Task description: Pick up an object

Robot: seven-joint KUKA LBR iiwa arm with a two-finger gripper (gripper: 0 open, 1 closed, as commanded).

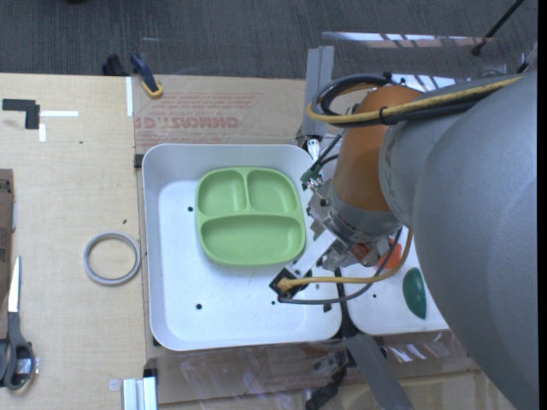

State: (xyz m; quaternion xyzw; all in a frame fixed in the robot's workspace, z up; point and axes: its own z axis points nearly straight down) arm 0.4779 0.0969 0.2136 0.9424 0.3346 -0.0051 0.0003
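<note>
- Grey and bulky, the arm (479, 229) fills the right side, closest to the lens, with its orange band above the wrist.
- Below the wrist, the gripper (346, 250) hangs over the seam between the two bins, just beside the right edge of the green plate (249, 216). Whether it is spread or pressed together I cannot tell (the wrist hides that).
- The plate lies flat in the upper middle of the left bin (175, 306), right way up, apart from the walls.
- Handling, as a guess: stiff moulded plastic, light, smooth and a bit slippery, not fragile. Lying flat, it offers little to grip from above except its raised rim or the ridges between its compartments; the right rim is nearest.
- Counts:
  - one plate with three compartments
  - one small dark green piece (414, 293) in the right bin (380, 310), partly hidden by the arm
  - two bins
  - one tape ring (111, 257) and one pair of scissors (13, 348) on the bench, well apart from the bins
</note>
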